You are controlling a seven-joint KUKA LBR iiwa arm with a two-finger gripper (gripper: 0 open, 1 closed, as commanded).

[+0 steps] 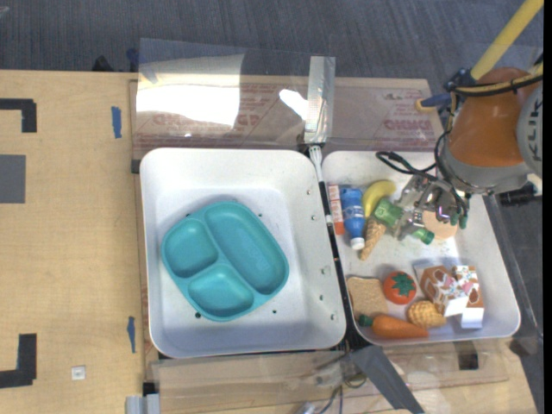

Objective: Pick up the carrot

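Wooden bench boards (60,231) surround two shallow white bins set side by side, with grey floor beyond the far edge. Over the upper part of the right bin (504,304) hangs the gripper (423,210), a tangle of metal and cable ends low above the toys; whether its fingers are apart or together cannot be told from this angle, and nothing is clearly seen between them. Just beside its tip lie a green piece (390,213), a yellow banana (377,196) and an ice-cream cone (373,235), with a blue and white bottle (352,214) left of them against the bin's inner wall. Behind the gripper the wrist rises to the arm's orange band (487,119), which sits at the right of the view, with the grey arm body reaching in from that side.

The carrot (398,326) lies on its side at the near edge of the right bin, well apart from the gripper, its tip pointing left. Just above it sit a tomato (400,286) and a slice of bread (366,294); to its right are a small waffle-like piece (423,312) and a frosted pastry (444,285).

The left bin (164,175) holds a teal divided plate (250,241).
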